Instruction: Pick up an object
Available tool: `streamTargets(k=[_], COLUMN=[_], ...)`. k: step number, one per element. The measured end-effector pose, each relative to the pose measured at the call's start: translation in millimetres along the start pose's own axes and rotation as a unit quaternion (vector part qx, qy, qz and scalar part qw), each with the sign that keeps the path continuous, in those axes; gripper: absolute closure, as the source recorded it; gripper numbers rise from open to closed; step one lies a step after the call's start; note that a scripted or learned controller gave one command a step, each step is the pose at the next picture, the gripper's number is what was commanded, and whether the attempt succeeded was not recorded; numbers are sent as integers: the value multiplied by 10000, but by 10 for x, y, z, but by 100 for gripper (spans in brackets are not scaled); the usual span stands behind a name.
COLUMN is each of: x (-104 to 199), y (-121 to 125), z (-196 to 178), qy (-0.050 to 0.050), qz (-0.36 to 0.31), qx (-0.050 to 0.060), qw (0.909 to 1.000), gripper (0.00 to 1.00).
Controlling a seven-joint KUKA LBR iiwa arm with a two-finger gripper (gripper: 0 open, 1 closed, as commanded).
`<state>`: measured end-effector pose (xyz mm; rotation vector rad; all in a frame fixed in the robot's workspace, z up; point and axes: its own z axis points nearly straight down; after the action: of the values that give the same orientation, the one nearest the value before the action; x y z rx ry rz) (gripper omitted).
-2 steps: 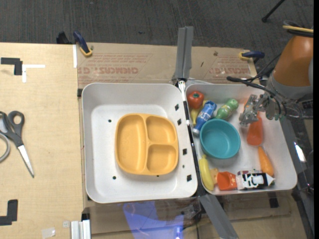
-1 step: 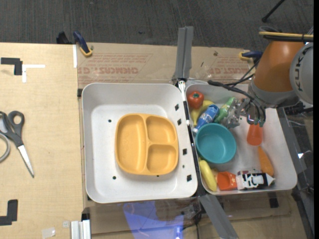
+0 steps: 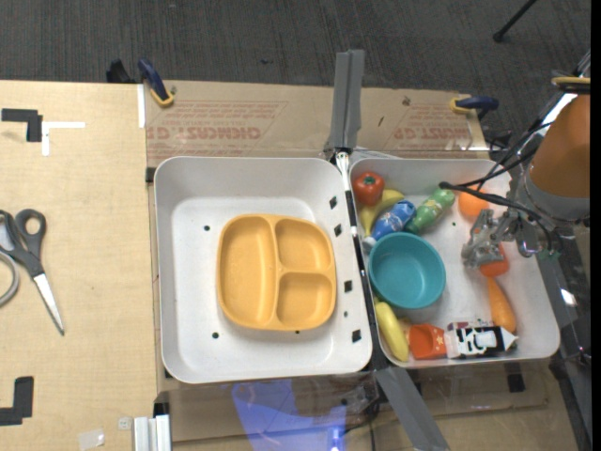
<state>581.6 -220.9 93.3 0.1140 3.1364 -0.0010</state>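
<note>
While jaws' state cannot be told, gripper [image 3: 485,241] hangs low in right bin [image 3: 538,344], seemingly over carrot [image 3: 499,294], likely its target. Bowl [image 3: 407,270] left; box [image 3: 481,339] near; tray [image 3: 277,272] in left bin [image 3: 178,280].

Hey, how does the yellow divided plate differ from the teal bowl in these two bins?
The yellow divided plate lies in the left bin; the teal bowl sits in the right bin. The plate is wide, shallow and split into three compartments; the bowl is round, deeper and undivided. The plate lies alone in its bin, while the bowl is crowded by toy food, a banana against its lower edge. Both face up with nothing inside.
</note>
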Motion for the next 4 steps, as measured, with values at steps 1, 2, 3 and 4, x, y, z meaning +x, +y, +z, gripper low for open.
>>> streamTargets(k=[1, 2, 3, 4], x=[358, 203, 204, 809], y=[268, 573, 524, 76], z=[6, 6, -1, -32], qy=[4, -6, -21, -77], qz=[289, 1301, 1325, 1658], qx=[-5, 3, 29, -21], qw=[9996, 9915, 9912, 9861], gripper=[100, 100, 0, 0])
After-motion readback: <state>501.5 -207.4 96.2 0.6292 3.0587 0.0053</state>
